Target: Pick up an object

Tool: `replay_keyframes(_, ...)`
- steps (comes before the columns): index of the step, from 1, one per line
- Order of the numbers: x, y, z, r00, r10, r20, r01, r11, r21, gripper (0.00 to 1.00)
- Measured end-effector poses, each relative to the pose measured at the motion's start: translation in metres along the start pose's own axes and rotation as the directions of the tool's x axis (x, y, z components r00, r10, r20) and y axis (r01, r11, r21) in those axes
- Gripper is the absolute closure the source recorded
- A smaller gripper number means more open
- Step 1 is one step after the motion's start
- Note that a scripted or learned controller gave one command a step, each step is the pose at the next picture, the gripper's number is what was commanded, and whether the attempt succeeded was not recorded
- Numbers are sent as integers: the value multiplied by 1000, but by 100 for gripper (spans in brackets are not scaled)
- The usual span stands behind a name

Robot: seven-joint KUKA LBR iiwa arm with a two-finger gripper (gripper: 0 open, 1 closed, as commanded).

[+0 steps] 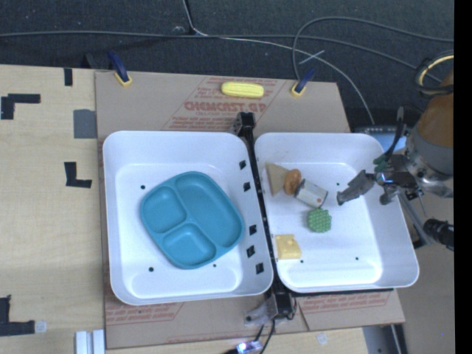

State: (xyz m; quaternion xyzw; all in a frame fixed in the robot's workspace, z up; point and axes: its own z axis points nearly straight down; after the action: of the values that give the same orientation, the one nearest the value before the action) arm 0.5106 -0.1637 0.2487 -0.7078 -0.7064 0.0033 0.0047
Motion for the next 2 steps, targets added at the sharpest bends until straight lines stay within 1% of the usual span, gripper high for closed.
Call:
replay_keyframes(1, 0, 2, -5, 1000, -3, 2, 3, 1000, -10, 0)
replay_keyframes(2, 2, 2, 60, 1000, -3, 1, 3, 1000, -4, 0)
